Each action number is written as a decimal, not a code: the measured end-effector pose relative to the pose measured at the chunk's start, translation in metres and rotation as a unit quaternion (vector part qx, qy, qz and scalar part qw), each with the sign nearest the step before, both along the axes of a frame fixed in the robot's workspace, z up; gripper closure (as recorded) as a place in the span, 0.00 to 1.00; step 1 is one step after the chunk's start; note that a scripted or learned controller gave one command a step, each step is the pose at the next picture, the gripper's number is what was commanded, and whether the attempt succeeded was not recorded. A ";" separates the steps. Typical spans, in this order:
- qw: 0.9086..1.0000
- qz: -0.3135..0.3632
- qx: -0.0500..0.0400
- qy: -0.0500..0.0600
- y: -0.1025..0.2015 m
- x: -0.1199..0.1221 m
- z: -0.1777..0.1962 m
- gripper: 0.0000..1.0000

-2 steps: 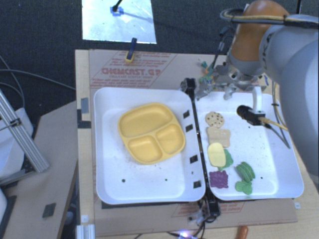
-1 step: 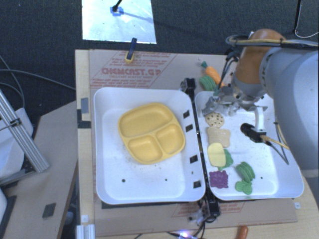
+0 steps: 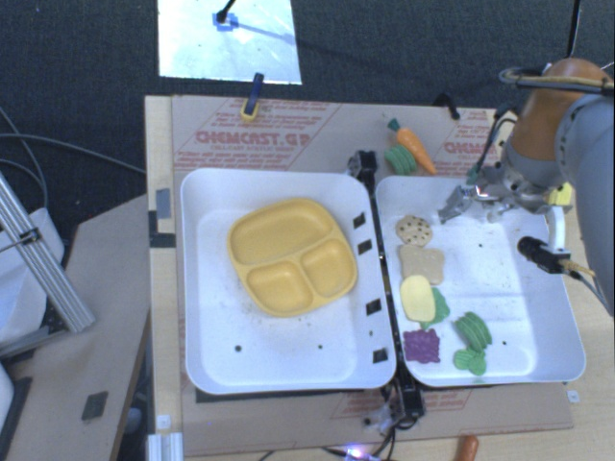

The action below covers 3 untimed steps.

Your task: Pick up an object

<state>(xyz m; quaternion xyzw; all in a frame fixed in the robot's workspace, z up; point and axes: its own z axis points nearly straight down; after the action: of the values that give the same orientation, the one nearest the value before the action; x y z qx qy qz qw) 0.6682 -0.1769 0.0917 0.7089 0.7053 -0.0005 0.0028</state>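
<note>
- Green pieces [image 3: 471, 339] and a purple piece [image 3: 421, 345] are being held at the right bin's [image 3: 548, 305] six o'clock edge.
- A yellow piece [image 3: 417, 298], a tan slice [image 3: 422, 261] and a cookie [image 3: 414, 228] are being kept toward its nine o'clock side.
- A yellow divided plate [image 3: 288, 255] is being borne in the left bin [image 3: 216, 344].
- The gripper [image 3: 461, 205] is being held over the right bin's twelve o'clock corner, clasping nothing; whether its fingers are apart cannot be told.
- A toy carrot [image 3: 411, 147] is lying beyond the bins.

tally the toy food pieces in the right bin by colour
Brown, speckled round cookie: 1
Tan, bread-slice shape: 1
Yellow, oval piece: 1
Purple, grape bunch: 1
Green, leafy or pod pieces: 3
Total: 7
</note>
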 end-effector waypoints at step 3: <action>1.000 0.006 0.002 -0.001 0.096 -0.012 -0.006 0.00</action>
<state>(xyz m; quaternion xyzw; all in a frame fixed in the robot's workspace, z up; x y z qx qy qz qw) 0.6563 -0.0810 0.0861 0.7045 0.7097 0.0020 0.0023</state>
